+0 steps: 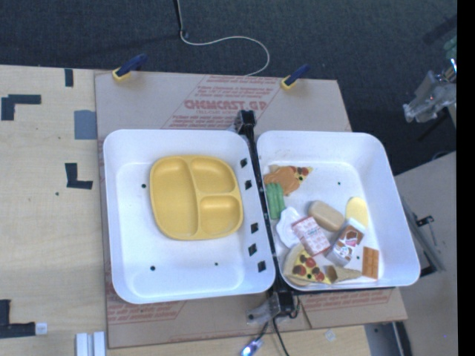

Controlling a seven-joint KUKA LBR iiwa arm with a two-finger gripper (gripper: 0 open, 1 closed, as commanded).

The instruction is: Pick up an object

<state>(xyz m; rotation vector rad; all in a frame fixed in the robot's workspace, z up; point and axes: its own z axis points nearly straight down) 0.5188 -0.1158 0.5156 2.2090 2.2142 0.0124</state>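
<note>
At right edge, upper frame: the claw [430, 99] hangs off the bench, a blurred grey shape over dark floor — we cannot tell its state.
Right bin [386, 169]: toy food lies heaped toward its lower half, well apart from the claw.
Left bin [119, 221]: a yellow tray [197, 196] with three wells sits in the upper middle.
Nearest pick: we judge the lemon wedge [358, 212] closest, by the right wall of the right bin.
Others: bread roll [326, 215], green pod [275, 200], pizza slice [308, 265], a carton [310, 233] — crowded, touching one another.
Bearing: from the claw, the heap lies down and to the left in frame.
Long axis: the wedge runs roughly top to bottom; the pod likewise.
Next move, our guess: travel down-left over the right bin, then descend.
</note>
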